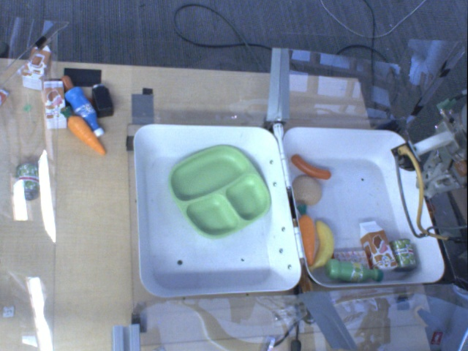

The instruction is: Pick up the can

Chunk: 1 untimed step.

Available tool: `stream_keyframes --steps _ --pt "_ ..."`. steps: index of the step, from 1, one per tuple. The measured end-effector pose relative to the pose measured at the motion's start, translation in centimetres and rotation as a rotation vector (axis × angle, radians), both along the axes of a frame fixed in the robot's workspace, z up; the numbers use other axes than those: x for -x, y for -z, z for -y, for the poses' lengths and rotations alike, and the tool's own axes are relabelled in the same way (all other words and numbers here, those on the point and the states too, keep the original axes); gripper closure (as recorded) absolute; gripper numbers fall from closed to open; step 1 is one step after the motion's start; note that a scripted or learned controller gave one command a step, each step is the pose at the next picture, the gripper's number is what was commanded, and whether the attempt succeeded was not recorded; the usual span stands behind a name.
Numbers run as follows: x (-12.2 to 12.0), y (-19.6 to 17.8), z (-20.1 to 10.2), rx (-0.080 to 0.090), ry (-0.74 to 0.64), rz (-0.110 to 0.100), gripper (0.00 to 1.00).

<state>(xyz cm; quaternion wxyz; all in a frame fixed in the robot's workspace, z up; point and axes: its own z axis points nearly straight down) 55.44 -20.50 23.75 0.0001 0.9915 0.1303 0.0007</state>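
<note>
We see the small green-labelled metal can (404, 254) standing upright in the right white bin's (365, 163) near corner, though we cannot place the arm's jaws or tell their state.

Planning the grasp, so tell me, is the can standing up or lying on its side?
Upright, it seems: the can shows a round top facing up, beside the carton in the right bin.

Robot arm (447, 152) at right edge: grey/white metal parts, yellow cable (418, 196) looping alongside.
</note>
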Motion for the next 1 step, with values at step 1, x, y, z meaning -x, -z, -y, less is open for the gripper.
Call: stream_keyframes --steps 1 --pt "-1.36 1.66 -0.06 0.001 0.01 0.001 1.0"
